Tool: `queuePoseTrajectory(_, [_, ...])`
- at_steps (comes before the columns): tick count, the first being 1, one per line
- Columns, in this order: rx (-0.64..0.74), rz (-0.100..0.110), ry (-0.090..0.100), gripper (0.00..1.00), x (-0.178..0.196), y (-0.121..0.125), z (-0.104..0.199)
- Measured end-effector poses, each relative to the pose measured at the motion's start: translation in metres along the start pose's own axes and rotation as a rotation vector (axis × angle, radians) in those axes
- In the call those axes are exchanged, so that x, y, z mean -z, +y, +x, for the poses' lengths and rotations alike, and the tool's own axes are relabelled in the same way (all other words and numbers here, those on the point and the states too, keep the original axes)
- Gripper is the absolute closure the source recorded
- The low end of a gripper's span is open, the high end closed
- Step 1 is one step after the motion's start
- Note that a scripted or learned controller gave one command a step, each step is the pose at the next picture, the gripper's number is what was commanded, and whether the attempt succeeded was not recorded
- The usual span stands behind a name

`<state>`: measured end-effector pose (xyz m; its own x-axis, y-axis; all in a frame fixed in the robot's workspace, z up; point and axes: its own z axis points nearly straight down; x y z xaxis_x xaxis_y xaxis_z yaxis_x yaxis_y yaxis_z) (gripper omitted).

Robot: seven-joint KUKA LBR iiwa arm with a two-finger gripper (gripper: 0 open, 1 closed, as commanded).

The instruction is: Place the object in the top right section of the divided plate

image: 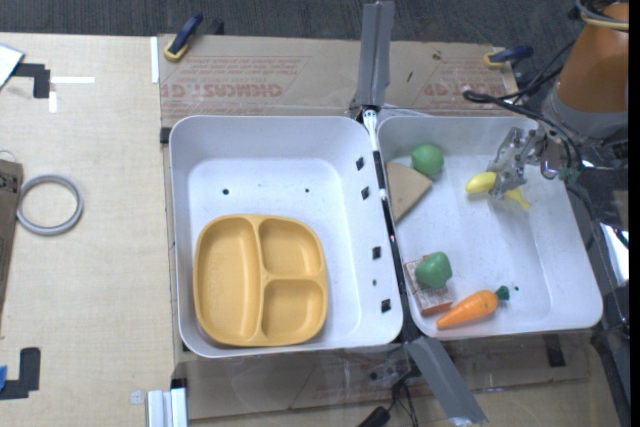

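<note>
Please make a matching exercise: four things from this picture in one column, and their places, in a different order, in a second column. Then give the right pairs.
Things:
1. yellow divided plastic plate
2. orange toy carrot
3. grey tape ring
4. small yellow toy

Places:
A. on the wooden bench, left of both bins
B. front of the right white bin
C. in the left white bin
D. in the right bin, beside the gripper

Pairs: 1-C, 2-B, 3-A, 4-D.

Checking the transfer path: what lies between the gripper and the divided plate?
In the camera view, between the gripper and the yellow divided plate lie a green ball, a tan wedge and the bins' adjoining walls.
</note>
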<state>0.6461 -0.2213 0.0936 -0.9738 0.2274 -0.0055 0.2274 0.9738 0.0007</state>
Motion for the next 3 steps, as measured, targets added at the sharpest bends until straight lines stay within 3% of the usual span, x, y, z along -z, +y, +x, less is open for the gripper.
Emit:
queuePoseTrajectory(1, [0.438, -0.004, 0.000, 1.00, 0.000, 0.001, 0.005])
queuePoseTrajectory(2, [0.434, -0.004, -0.009, 1.00, 0.011, 0.001, 0.003])
queuePoseTrajectory(3, [0.759, -0.001, -0.003, 1.00, 0.000, 0.016, -0.002])
